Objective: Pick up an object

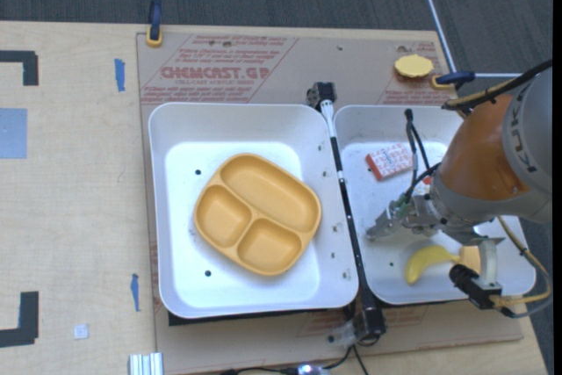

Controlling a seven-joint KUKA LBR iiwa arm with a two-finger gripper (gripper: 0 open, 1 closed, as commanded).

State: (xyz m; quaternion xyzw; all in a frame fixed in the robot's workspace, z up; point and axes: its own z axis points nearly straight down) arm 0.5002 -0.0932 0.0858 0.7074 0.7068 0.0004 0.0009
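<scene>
My gripper (386, 227) hangs low over the middle of the right bin (379, 281), under the grey and orange arm (483, 162) that reaches in from the right. A yellow banana (424, 263) lies on the bin floor just to the front right of the gripper, partly under the wrist. A red and white packet (389, 161) lies towards the back of the same bin, apart from the gripper. Nothing shows in the gripper's grasp.
In the left bin (162, 189) sits a yellow divided plate (256, 213). A yellow disc (414, 67) rests on the cardboard behind the right bin. Black cables (413, 140) trail from the arm over the packet. A black divider bar (338, 180) runs between the bins.
</scene>
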